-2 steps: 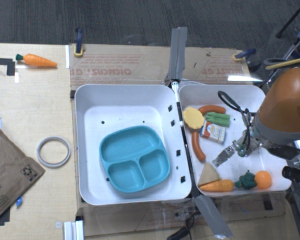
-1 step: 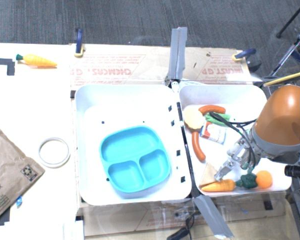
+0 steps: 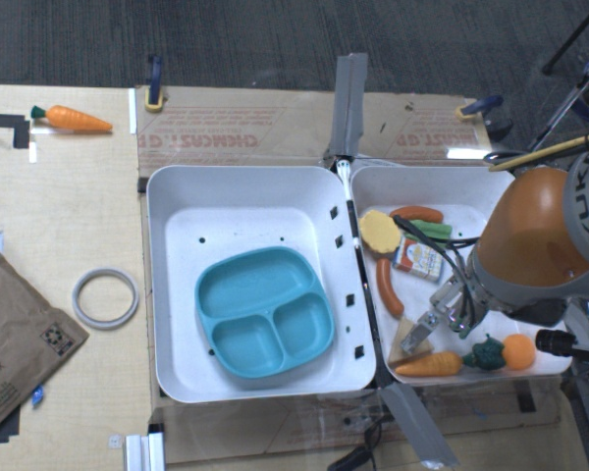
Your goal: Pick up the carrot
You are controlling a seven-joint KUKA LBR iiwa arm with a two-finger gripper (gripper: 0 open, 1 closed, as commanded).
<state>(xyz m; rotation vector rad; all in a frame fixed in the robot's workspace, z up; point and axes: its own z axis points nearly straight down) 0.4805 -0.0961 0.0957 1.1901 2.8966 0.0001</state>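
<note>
The gripper hangs low in the right bin, fingers slightly parted with nothing between them. The carrot lies just past the tips at six o'clock, along the bin's near wall (stem end toward a green toy and an orange ball at three o'clock). A sausage lies at ten o'clock. The left bin holds a blue divided plate.

In the left bin you have a blue divided plate. On your bench, a tape ring lies beside a cardboard box.
</note>
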